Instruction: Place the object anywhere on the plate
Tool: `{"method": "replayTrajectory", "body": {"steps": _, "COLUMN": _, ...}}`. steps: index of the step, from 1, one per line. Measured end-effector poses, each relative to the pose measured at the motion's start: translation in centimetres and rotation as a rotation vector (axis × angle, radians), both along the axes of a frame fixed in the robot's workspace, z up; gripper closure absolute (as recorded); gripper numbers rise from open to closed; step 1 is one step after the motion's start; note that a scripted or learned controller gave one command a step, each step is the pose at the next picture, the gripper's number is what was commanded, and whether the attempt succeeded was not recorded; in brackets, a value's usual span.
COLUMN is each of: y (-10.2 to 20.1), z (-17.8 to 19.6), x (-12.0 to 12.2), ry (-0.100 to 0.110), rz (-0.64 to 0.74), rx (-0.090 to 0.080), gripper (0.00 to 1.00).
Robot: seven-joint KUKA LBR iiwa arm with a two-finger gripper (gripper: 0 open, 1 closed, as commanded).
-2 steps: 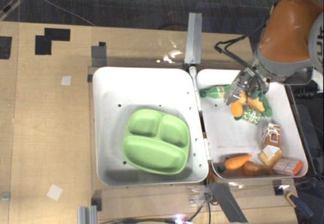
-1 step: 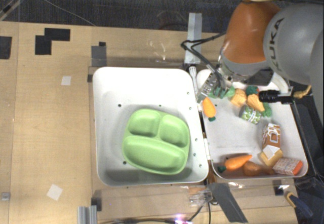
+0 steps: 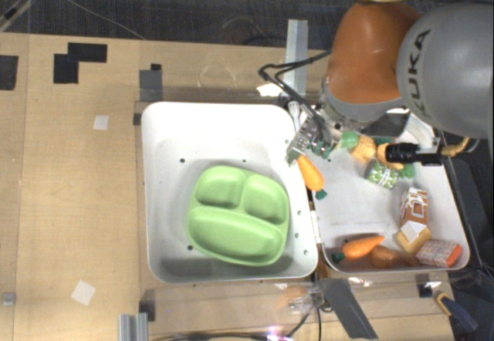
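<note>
Overhead slanted view of a wooden counter [image 3: 69, 200] bearing two shallow white bins side by side. The left bin [image 3: 166, 139] holds a light green plate [image 3: 238, 214] with three compartments, two small ones at the far side and one long one nearer the camera; all three lie bare. The grey arm [image 3: 451, 62], marked with the partly visible letters "UKA" in black, carries an orange band [image 3: 369, 46] and reaches in from the right. Its pincer [image 3: 307, 148] stands at the wall between the bins, and an orange toy carrot [image 3: 310, 173] with a green tip hangs just below it, over that wall; whether the pincer is open or closed on the carrot cannot be told. The right bin [image 3: 355, 208] contains a second carrot [image 3: 361, 246], a small printed carton [image 3: 415, 205] whose label is unreadable, and other toy foods.
</note>
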State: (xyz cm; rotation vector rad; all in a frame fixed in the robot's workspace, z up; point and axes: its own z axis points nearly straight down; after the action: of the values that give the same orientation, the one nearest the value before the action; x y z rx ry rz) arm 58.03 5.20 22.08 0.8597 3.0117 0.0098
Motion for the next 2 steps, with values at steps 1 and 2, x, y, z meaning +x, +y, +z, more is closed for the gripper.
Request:
{"method": "replayTrajectory", "body": {"steps": 1, "y": 4.7, "z": -3.6, "x": -0.8, "ry": 0.007, "rz": -0.111, "rx": 0.0, "gripper": 1.0}}
{"method": "replayTrajectory", "body": {"steps": 2, "y": 5.9, "z": 7.2, "x": -8.6, "ry": -0.002, "rz": 0.239, "rx": -0.003, "gripper": 1.0}}
